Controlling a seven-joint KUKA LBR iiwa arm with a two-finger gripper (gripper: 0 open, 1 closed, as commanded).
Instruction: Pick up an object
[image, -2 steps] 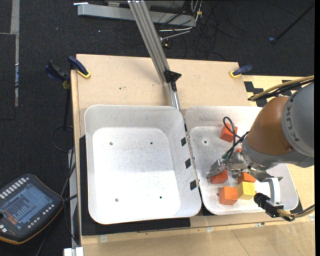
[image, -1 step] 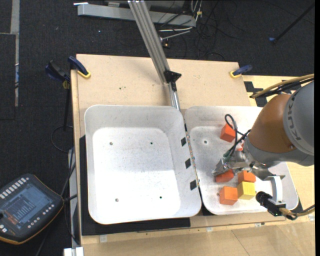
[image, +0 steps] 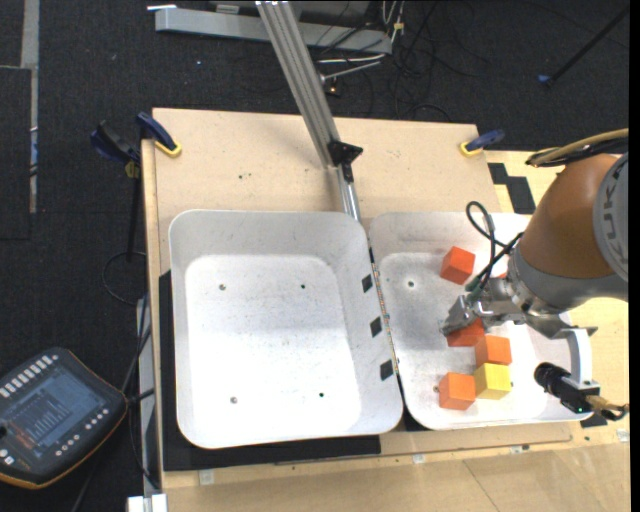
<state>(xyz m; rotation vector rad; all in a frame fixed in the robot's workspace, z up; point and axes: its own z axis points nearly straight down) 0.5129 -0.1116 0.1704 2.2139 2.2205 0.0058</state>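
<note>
The right bin (image: 415, 260) holds several blocks. One orange cube (image: 458, 264) lies apart toward the back. A red-orange block (image: 465, 336) sits directly under my gripper (image: 462, 318), which hangs low over it from the right. Just in front are another orange cube (image: 493, 350), a yellow cube (image: 493, 380) and an orange cube (image: 457, 390) near the front rim. The gripper body hides its fingertips and part of the red-orange block.
The left bin (image: 200, 240) stands beside the right one, joined along a rim with black clips (image: 378, 325). A metal pole (image: 310, 90) slants in from the back. A teach pendant (image: 50, 410) lies on the floor at the lower left.
</note>
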